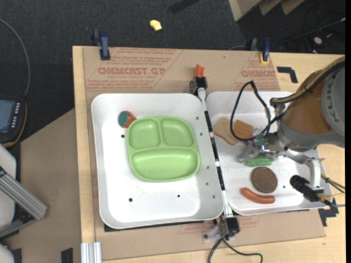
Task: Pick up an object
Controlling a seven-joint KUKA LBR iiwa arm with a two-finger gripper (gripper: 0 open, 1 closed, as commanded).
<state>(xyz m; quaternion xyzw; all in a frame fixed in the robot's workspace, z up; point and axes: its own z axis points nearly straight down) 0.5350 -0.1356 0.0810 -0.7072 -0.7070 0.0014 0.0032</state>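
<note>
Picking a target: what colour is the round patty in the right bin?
Dark brown patty, seen in the camera view.

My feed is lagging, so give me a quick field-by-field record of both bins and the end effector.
left bin: green divided plate; small red and teal object at its upper left corner
right bin: tan bread-like pieces, green item, brown round patty, sausage
end effector: low in right bin, by the green item
grasp: cannot tell

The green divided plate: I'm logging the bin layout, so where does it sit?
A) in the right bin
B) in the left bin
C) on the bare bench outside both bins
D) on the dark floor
B: the green divided plate lies inside the left bin, apart from the right bin with the food items.
</note>
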